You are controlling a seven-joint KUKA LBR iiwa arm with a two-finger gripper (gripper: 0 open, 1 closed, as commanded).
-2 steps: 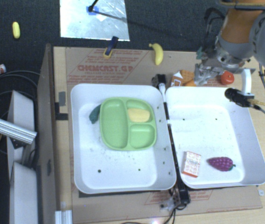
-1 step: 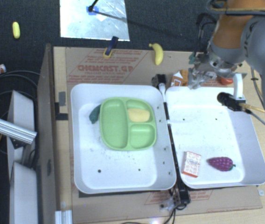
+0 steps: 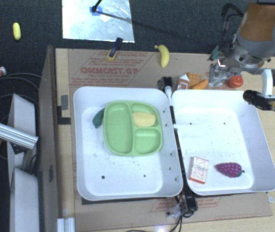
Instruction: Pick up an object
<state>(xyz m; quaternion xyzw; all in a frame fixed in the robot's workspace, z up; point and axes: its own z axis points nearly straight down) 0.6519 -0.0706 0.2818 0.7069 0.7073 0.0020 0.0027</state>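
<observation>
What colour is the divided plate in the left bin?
Light green; the divided plate shows clearly in the camera view.

The arm is reaching in at the upper right of the frame, its orange band sitting at the top edge and the grey wrist curving beneath it. The gripper is hanging down and to the left from the wrist, pointing toward the surface. Its tip is looking dark and blurred, possibly hovering rather than touching.
</observation>
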